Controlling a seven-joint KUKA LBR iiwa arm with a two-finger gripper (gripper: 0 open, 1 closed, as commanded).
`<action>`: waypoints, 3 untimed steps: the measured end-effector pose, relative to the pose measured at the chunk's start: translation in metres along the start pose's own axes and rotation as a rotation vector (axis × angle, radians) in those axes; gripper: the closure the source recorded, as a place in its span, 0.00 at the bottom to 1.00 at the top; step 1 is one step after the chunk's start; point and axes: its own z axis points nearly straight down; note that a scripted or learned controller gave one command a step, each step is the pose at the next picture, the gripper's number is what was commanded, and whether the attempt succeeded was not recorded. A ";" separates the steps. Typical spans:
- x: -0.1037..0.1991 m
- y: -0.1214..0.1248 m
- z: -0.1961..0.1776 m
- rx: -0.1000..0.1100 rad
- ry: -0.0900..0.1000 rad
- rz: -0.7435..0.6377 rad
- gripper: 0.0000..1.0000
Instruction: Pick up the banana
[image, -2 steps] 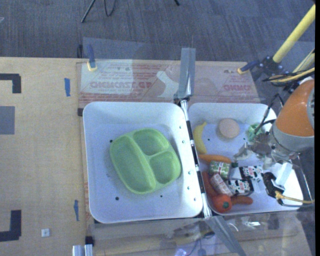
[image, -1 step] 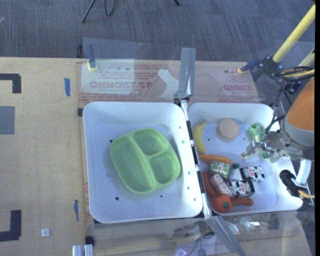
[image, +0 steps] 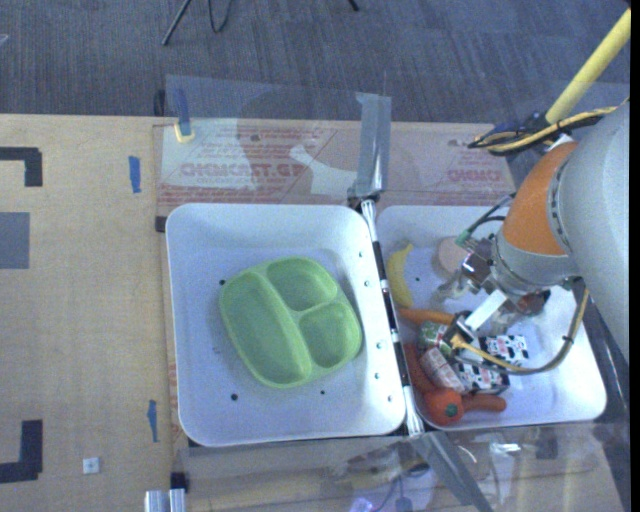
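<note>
The banana (image: 400, 275) is yellow and slightly curved. It lies along the left wall of the right bin (image: 590, 395), near the bin's back. My gripper (image: 468, 300) hangs over the middle of that bin, a little right of the banana and slightly nearer the front, not touching it. The wrist and the orange band (image: 530, 220) cover the gripper from above, so nothing can be seen held in it.
Just below the banana lies an orange carrot (image: 425, 316). A reddish can (image: 440, 368), a black-and-white packet (image: 500, 350) and a red-orange vegetable (image: 443, 405) crowd the front. A pale round thing (image: 448, 257) sits behind. The left bin (image: 200, 240) holds a green divided plate (image: 290, 320).
</note>
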 end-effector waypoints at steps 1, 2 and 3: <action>0.026 0.010 -0.033 0.003 -0.002 -0.289 0.00; 0.060 0.043 0.001 0.001 -0.001 -0.143 0.00; 0.062 0.056 0.001 0.010 -0.004 0.278 0.00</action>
